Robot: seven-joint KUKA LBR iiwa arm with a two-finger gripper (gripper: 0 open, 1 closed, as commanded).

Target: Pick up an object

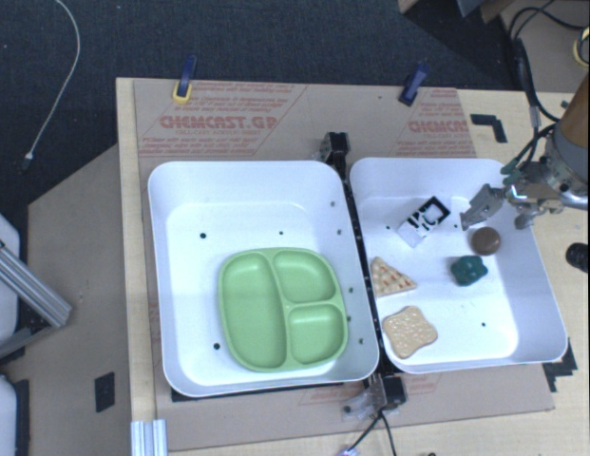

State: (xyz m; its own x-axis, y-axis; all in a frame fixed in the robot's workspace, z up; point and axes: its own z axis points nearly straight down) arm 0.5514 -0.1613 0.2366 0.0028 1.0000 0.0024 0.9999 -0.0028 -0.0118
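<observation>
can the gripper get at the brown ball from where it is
Probably yes. The gripper hangs just above the brown ball in the right bin, nothing lies between them, and the teal piece sits apart.

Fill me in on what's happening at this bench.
A grey robot arm reaches in from the right, its gripper above the right bin, close to a small brown object. Nothing is visibly held. That bin also holds a teal object, two crackers and a black-and-white block. The left bin holds a green divided plate.
</observation>
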